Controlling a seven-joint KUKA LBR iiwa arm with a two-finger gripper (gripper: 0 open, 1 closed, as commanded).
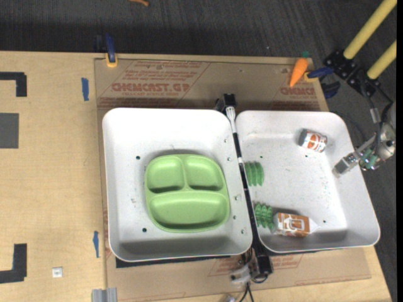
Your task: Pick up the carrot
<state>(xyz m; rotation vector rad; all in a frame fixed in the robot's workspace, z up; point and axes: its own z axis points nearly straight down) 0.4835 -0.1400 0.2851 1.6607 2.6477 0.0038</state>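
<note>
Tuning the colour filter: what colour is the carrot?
Orange with a green top; the carrot lies on the cardboard beyond the right bin, in the camera view.

Left bin (126,131) holds a green divided plate (186,192). Right bin (359,222), touching it: small can (313,141) at far right, green ridged piece (255,173) by the left wall, orange-and-white carton (293,224) at near edge

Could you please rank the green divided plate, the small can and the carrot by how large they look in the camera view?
Largest to smallest:
1. green divided plate, in the left bin, by far the largest.
2. small can, in the right bin.
3. carrot, on the cardboard beyond the bins; it looks close to the can, so that order is unsure.
</note>
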